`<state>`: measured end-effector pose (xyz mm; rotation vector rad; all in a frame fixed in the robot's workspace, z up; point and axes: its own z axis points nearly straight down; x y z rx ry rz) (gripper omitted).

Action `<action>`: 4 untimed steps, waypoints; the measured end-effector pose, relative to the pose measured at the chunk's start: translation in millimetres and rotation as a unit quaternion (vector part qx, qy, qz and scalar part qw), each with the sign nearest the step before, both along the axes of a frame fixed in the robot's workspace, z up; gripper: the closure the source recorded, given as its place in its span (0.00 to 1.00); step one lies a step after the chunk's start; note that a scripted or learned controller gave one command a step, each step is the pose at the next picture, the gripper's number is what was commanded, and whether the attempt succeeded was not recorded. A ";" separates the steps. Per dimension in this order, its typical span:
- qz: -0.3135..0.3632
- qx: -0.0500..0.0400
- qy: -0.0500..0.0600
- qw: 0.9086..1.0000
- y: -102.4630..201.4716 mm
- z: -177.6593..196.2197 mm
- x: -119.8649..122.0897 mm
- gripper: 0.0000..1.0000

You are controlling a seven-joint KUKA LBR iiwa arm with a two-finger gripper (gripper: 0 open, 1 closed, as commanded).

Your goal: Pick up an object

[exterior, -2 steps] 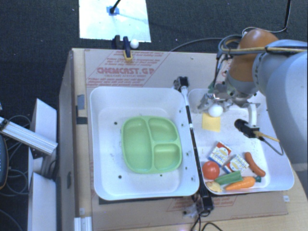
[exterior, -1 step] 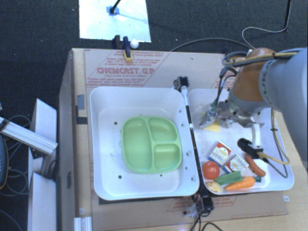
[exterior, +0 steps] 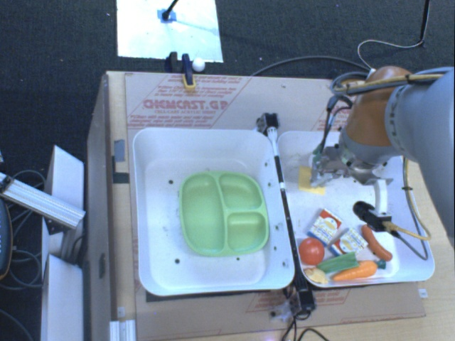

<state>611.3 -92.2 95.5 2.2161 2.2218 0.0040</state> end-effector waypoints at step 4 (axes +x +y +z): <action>0.001 0.001 0.001 1.000 -13.8 -11.1 37.2 0.00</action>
